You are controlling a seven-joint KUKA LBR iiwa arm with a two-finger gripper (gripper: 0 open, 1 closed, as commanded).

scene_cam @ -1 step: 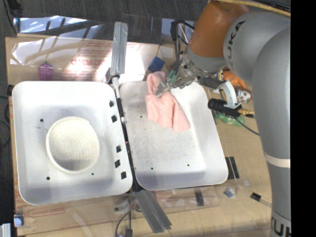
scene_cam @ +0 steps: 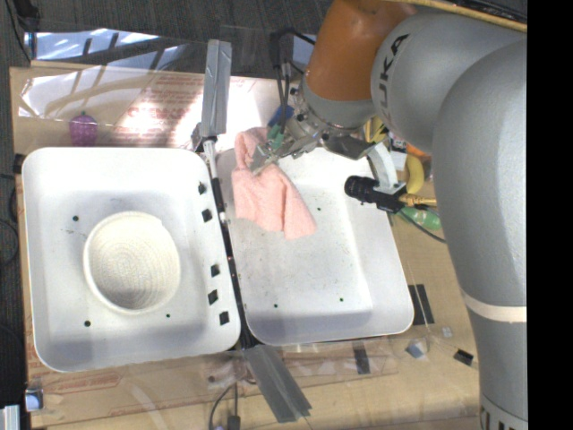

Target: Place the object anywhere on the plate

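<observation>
Cloth (scene_cam: 269, 195), pink and limp, is bunching at the right bin's (scene_cam: 358, 267) eleven o'clock, where the claw (scene_cam: 266, 155) is pinching its top fold.

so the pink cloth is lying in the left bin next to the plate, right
Not quite. The camera view shows the pink cloth lying in the right bin, near its upper left corner under the gripper. The plate sits alone in the left bin.

The grey arm (scene_cam: 466, 150) reaches in from the right, its orange band (scene_cam: 345, 38) just above the wrist. Beyond the band the wrist tilts down and leftward, ending in the gripper (scene_cam: 262, 158), whose fingertips sit low and to the left of the wrist.
</observation>
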